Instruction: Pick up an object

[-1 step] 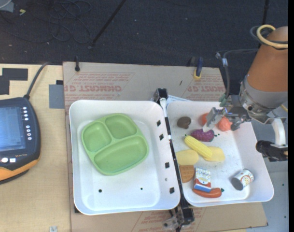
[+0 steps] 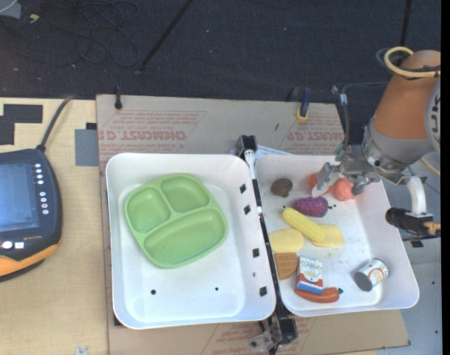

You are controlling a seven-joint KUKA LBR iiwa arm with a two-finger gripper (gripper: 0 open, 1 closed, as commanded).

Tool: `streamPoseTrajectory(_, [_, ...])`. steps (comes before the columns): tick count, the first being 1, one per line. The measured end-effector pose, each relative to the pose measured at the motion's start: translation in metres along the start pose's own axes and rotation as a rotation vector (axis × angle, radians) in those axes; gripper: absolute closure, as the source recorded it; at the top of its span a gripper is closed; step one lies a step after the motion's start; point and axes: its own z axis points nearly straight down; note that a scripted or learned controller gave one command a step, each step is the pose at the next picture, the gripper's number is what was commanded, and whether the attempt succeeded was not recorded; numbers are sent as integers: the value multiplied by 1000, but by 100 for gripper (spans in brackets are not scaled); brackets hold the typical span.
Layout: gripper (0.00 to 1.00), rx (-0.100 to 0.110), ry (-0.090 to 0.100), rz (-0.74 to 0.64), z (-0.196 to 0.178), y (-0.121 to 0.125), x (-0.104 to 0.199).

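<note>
My gripper [image 2: 340, 180] hangs over the far part of the right bin [image 2: 391, 231], its fingers spread apart. An orange-red round object [image 2: 345, 190] lies just below and between the fingertips, resting in the bin. A small red piece [image 2: 313, 180] peeks out beside the left finger [image 2: 324, 181]. Nearby lie a purple grape bunch [image 2: 311, 206], a brown lump [image 2: 281, 187] and a yellow corn cob [image 2: 307, 225]. Nothing is lifted.
The right bin also holds a yellow block [image 2: 287, 240], a brown slice [image 2: 286, 265], a small carton [image 2: 309, 272], a red sausage [image 2: 318, 295] and a tin can [image 2: 370, 274]. A green divided plate [image 2: 176, 219] lies in the left bin [image 2: 136, 294]. A tablet [image 2: 18, 209] sits far left.
</note>
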Motion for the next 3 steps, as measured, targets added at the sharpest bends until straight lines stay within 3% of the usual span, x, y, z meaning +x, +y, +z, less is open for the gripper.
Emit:
streamPoseTrajectory(1, [0,-6,1,-2,101,9,-17])
streamPoseTrajectory(2, [100,-2,3,4,93,9,-18])
streamPoseTrajectory(3, [100,-19,-5,-4,106,-14,45])
